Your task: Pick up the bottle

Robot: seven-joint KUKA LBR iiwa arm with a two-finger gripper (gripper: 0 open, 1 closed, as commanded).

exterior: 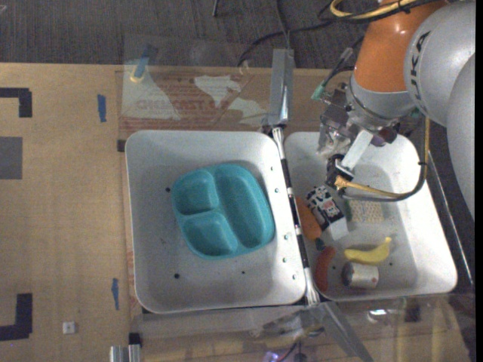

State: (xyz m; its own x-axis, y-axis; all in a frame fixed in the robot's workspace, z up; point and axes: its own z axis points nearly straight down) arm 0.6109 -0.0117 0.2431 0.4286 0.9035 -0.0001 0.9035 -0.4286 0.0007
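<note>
Arm [389, 51] reaching in over right bin [423, 232], jaws hanging above its far left part; open or closed, cannot tell. Black-and-white bottle [324, 204] lying in same bin near left wall, banana [368, 253] lying nearby. Teal tray [223, 210] sitting in left bin [151, 262].

Single grey KUKA iiwa arm [453, 66], entering from the right of the camera view, with its broad rounded link occupying the upper right corner. The glossy orange band [385, 44] sits directly above the grey wrist [371, 100], which bends downward and toward the left. Below the wrist hangs the dark metal two-finger gripper [333, 136], directed downward at a slight tilt and seen obliquely from above, its upper part overlapped by the wrist body.
</note>
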